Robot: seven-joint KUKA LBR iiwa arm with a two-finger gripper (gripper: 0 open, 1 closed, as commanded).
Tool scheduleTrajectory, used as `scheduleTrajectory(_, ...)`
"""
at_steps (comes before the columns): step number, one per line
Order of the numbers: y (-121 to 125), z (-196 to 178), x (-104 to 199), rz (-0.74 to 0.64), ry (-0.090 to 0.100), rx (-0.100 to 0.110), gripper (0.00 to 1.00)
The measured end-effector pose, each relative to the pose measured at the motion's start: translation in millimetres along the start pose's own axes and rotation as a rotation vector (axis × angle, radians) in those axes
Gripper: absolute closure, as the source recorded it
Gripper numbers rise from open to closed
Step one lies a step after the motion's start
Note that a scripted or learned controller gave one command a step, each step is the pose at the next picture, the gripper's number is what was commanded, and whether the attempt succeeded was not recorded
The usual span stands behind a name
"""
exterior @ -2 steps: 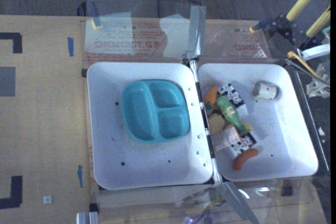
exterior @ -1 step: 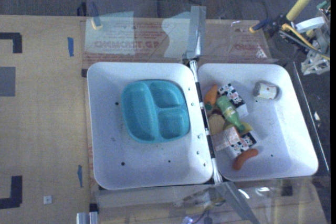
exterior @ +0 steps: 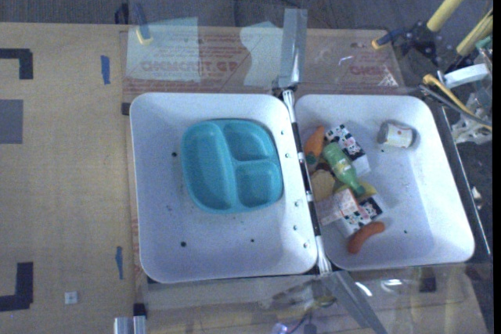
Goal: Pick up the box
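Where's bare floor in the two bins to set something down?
Right bin: its right half is bare, from below the small white cup to the front wall. Left bin: a strip all around the teal divided plate, widest in front. Crowded: the right bin's left edge, where boxes, green bottle and sausage pile against the divider.

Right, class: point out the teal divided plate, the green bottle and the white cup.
teal divided plate point(exterior: 232, 165), camera view, centre ridge.
green bottle point(exterior: 342, 166), camera view, middle of body.
white cup point(exterior: 397, 136), camera view, its side.
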State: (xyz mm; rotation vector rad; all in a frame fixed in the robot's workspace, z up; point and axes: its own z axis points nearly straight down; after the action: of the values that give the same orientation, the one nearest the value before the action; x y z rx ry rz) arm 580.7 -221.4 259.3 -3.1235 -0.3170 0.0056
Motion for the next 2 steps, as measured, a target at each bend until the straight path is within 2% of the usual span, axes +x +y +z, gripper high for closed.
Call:
scheduleTrajectory(1,12,4,59,-0.003,0.002,-0.002,1.00)
scheduleTrajectory(2,0,-12,-9,-0.009,0.001,0.001,1.00)
